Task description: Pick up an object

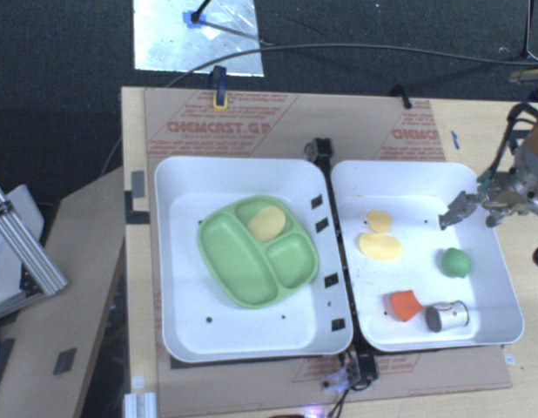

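The tool (468, 208) hangs over the far right edge of the right bin (426, 178), its fingers spread wide with nothing between them. Nearest it in that bin lies a green ball (455, 262), then two yellow pieces (379, 237) toward the bin's left edge. An orange block (405, 305) and a silver can (448, 316) sit along the near edge; the left bin (182, 233) carries a green divided plate (255, 252) holding a yellow lump (267, 223).
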### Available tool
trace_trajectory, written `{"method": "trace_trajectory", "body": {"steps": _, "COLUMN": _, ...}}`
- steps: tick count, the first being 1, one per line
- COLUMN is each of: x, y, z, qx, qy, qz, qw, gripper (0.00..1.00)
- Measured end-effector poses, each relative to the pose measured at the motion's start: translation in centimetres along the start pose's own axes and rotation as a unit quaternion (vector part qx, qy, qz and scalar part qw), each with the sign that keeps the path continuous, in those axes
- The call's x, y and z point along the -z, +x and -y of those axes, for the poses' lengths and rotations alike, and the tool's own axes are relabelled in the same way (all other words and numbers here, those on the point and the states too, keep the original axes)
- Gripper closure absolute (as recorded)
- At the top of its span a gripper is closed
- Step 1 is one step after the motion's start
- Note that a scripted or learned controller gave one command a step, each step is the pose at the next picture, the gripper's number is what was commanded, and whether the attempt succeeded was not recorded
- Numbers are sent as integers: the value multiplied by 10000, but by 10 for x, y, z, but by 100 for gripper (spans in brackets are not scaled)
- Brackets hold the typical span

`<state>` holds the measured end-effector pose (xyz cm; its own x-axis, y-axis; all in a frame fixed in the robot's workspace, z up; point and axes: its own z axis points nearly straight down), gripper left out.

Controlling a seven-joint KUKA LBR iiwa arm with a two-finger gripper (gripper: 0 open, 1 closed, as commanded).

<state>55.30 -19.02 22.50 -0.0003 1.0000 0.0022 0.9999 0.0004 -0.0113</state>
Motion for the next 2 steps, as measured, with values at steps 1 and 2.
{"method": "trace_trajectory", "body": {"steps": 1, "x": 7, "y": 1, "z": -3, "qx": 17, "qy": -63, "qz": 14, "qw": 10000, "gripper": 0}}
{"method": "trace_trajectory", "body": {"steps": 2, "x": -53, "y": 7, "z": -1, "qx": 7, "qy": -43, "qz": 5, "qw": 10000, "gripper": 0}}
